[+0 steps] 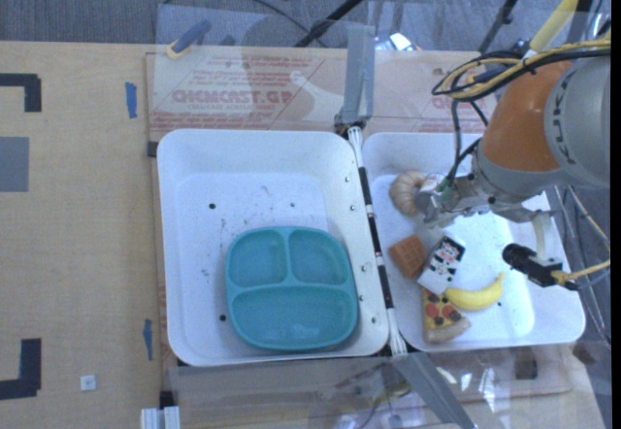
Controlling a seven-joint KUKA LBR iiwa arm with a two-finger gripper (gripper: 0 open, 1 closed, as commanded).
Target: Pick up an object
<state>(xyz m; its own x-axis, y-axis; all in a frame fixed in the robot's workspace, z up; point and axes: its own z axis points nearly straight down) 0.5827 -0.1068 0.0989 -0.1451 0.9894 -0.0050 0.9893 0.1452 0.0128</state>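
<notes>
Toward the back-left corner of the right bin, the gripper hangs low just beside a pale, croissant-like pastry, which lies at its left, touching or nearly so; how far the pincer stands open cannot be told, nor whether it has hold of anything. Nearer the bin's front edge lie a brown waffle piece, a black-and-white carton, a banana and a pizza slice, all apart from the pincer, while the left bin carries a teal divided plate.
</notes>
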